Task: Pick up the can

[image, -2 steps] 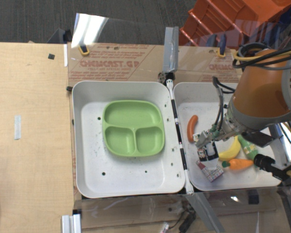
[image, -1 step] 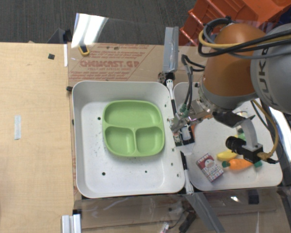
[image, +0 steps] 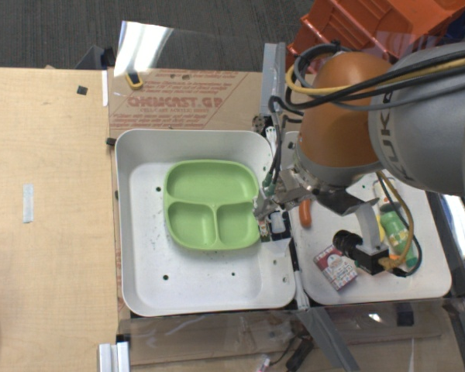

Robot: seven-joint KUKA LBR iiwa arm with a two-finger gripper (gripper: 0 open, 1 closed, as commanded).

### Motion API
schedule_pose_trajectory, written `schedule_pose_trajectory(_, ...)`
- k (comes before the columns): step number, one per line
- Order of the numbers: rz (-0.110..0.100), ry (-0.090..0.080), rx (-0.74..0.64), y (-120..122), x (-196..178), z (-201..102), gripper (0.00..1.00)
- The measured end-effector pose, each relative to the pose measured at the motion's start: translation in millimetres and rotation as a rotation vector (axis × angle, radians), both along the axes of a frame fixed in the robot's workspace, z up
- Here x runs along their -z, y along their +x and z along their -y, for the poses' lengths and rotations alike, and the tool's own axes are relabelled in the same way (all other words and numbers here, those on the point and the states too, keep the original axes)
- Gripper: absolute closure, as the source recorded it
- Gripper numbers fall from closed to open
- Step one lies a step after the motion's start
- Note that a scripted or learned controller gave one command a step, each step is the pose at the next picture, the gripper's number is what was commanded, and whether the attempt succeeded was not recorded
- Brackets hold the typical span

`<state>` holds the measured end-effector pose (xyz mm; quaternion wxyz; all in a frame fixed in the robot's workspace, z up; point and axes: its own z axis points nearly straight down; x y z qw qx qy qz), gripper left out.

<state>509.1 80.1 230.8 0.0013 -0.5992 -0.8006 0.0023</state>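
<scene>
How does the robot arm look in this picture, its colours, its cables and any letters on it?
The arm is grey with a rounded orange band above the wrist. Black letters, partly cut off, run along the grey shell. Yellow and black cables loop over the orange part. The gripper is small, dark metal with thin wires.

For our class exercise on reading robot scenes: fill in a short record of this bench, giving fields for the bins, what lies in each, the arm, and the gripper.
left bin: holds a green divided plate
right bin: holds a red-and-white pack, a small orange item, a green-and-yellow item
arm: reaches in from the right, above the right bin
gripper: low at the plate's right edge, near the wall between the bins
can: cannot tell which item it is
</scene>
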Motion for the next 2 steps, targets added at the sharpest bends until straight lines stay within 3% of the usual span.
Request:
schedule_pose_trajectory(1, 0.001, -0.002, 0.154, 27, 15, -119, 1.0)
schedule_pose_trajectory(2, 0.003, -0.003, 0.245, 123, -34, -34, 1.0)
